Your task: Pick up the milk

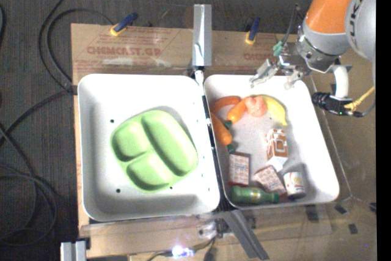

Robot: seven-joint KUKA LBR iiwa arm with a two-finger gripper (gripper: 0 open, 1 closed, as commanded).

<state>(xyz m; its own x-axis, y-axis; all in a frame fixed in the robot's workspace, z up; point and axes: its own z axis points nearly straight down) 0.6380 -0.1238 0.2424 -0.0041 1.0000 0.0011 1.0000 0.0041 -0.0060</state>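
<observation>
Two bins, gripper above the right one's far edge

We see the gripper (273,72) spread open, holding nothing. The left bin (91,95) holds a green divided plate (154,150). In the right bin (317,131), the milk (277,143) lies mid-bin, right of the carrots (223,122), nearer than the banana (278,108).

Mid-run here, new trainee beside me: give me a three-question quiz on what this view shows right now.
1. True or false: the claw is gripping the milk carton.
2. Which bin holds the green divided tray? A) the left bin B) the right bin C) neither
3. Fill in: the green bottle lies along the right bin's ____ wall, the one nearest the view's bottom edge.

Key:
1. False. The claw hovers over the right bin's far edge, open, well apart from the carton.
2. A.
3. Near (front) wall, beside the small can.
</observation>
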